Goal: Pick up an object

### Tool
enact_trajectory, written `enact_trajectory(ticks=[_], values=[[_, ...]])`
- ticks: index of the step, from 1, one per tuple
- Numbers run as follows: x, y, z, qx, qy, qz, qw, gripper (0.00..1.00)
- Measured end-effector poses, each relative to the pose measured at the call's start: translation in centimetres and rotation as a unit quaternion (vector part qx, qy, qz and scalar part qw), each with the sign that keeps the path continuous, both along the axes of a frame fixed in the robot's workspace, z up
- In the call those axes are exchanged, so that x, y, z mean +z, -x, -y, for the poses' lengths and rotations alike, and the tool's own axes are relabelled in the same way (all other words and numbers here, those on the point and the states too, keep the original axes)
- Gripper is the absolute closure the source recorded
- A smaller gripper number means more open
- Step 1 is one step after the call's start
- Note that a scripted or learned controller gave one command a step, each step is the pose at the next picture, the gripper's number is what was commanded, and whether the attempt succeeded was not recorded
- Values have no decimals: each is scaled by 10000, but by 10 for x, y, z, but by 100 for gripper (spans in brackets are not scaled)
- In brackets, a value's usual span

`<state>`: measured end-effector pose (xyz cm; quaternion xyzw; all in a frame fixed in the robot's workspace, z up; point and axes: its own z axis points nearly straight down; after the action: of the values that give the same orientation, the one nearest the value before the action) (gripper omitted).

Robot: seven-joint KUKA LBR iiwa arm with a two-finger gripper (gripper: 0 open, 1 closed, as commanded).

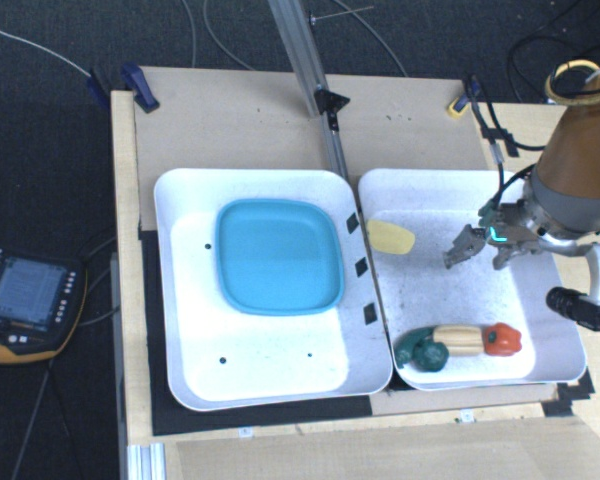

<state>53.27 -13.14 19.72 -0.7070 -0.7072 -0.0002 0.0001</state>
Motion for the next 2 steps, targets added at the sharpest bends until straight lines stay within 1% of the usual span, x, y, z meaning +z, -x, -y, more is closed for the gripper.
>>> enact_trajectory(ticks=[1, 2], values=[[0, 0, 0, 0, 0, -1, 10000, 0], [-62, 1, 4, -3, -2, -25, 10000, 0]])
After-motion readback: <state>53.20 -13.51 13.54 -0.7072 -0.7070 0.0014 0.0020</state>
